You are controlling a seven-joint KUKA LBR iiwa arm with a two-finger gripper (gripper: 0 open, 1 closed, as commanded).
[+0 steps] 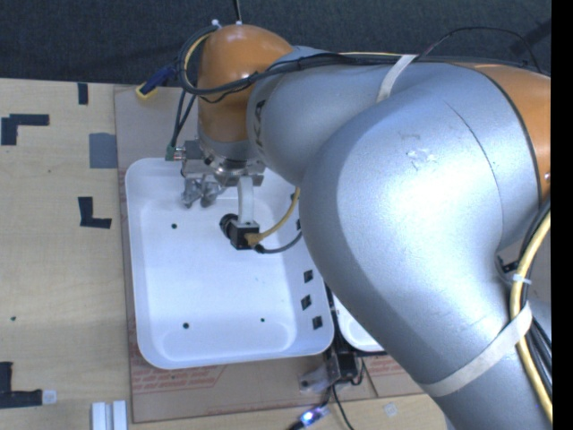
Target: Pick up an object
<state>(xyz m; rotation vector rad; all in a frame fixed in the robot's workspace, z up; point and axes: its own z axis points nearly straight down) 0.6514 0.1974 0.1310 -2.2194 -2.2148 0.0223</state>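
Note:
My gripper (215,193) hangs over the far edge of the left white bin (152,240), close above its floor. Beneath the orange wrist band (235,61), a small black part on a yellow cable (238,233) dangles just below the gripper. The bin floor near the gripper is plain white with a few small dark dots. The big grey arm (421,204) covers the right half of the view and hides most of the right bin.
A sliver of the right bin (358,337) peeks out under the arm. The wooden bench (54,267) to the left bears black tape marks. Cables and a clamp (329,373) sit at the bins' near edge.

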